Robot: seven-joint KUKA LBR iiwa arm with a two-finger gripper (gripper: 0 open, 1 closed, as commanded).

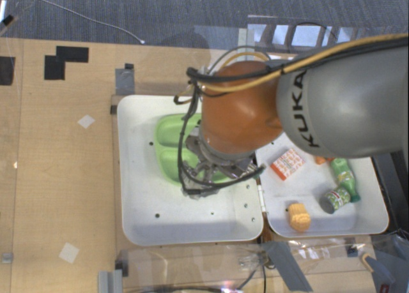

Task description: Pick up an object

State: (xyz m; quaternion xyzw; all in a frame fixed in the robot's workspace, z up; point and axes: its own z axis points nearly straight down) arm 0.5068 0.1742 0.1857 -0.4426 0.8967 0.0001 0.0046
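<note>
Left bin (144, 221): open floor toward near rim.
End effector (206, 182): over green object (167, 140); grip state cannot be told.

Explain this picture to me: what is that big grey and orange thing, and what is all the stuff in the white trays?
That is a robot arm, seen from a camera fixed above the bench. It reaches in from the right, and its gripper hangs over the left bin, right above a green object. The arm hides the fingertips, so I cannot tell whether anything is held. The right bin holds a red and white box, a green bottle, a small can and a yellow item.
</note>
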